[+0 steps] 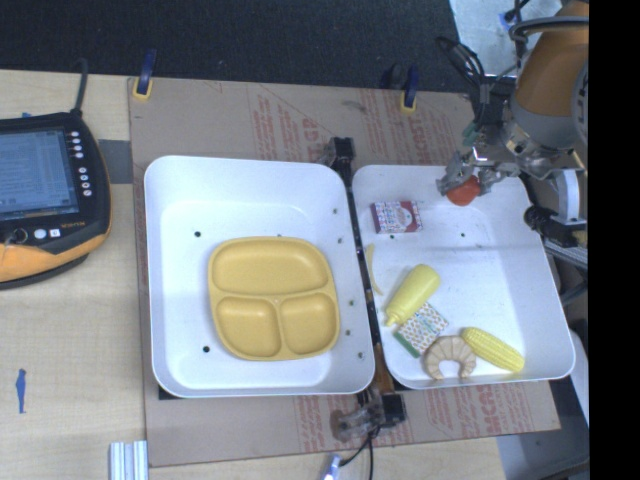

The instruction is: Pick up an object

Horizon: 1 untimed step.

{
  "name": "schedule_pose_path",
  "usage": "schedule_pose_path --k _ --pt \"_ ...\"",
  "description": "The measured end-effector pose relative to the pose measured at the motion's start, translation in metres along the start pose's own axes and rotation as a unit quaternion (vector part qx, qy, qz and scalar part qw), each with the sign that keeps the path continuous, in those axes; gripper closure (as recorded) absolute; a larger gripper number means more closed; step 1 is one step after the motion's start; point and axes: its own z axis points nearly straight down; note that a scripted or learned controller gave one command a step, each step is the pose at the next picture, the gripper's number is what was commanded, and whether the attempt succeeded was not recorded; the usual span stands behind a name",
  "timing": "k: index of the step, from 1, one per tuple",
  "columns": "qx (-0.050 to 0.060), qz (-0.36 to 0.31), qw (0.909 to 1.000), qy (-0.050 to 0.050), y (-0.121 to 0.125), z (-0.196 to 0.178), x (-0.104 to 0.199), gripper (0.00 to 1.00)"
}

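Note:
My gripper (465, 185) hangs over the far edge of the right bin (540, 268), reaching in from the upper right. Its fingers are shut on a small red-orange object (463, 195), which shows just below the fingertips. In the right bin lie a red and white packet (395, 216), a yellow bottle (412, 293), a green and white packet (423, 329), a croissant (450, 358) and a yellow corn cob (492, 349). All of these sit left of and nearer than the gripper.
The left bin (175, 218) holds a yellow divided plate (272, 296). A tablet pendant (45, 193) lies on the bench at the far left. Clamps (409, 88) pin the cardboard at the back. Cables (460, 58) trail near the arm.

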Motion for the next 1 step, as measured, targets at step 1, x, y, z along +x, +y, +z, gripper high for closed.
schedule_pose_path --k 1 --pt "0.002 0.000 1.0000 0.000 -0.0192 -0.0244 0.0595 1.00"
